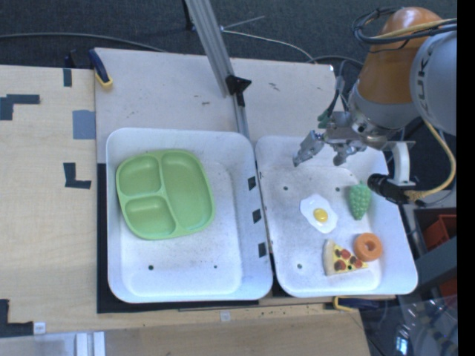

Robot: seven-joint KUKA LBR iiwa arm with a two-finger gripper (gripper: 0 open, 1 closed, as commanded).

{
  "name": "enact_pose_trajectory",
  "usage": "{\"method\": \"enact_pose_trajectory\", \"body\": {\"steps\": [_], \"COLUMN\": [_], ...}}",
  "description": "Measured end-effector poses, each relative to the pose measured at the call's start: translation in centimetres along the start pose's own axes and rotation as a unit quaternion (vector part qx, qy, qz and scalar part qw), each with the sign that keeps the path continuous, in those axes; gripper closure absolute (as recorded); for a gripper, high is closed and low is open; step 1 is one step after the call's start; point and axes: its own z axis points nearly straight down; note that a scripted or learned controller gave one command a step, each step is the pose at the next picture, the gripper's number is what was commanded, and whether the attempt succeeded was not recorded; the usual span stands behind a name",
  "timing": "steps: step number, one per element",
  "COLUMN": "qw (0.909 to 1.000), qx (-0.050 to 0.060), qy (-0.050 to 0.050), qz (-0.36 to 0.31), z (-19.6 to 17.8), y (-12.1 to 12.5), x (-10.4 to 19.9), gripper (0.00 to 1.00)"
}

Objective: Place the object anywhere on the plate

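A green divided plate [164, 193] lies in the left bin [141, 273]. In the right bin [286, 269] lie a fried egg [319, 213], a green bunch of grapes [360, 200], an orange donut [368, 247] and a pizza slice [341, 259]. My gripper [323, 153] hovers over the far end of the right bin, above and behind the egg, with its fingers apart and nothing between them.
A metal pole [214, 39] slants across the bench behind the bins, ending at a black clamp [237, 84]. A yellow and blue clip [100, 69] sits at the far left. Cables trail to the right of the arm.
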Motion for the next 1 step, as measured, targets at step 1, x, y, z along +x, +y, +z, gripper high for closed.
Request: {"method": "enact_pose_trajectory", "body": {"steps": [1], "qw": [1.0000], "qx": [0.001], "qy": [0.000], "qz": [0.000], "z": [4.86], "y": [-0.96], "x": [0.07], "gripper": [0.00]}}
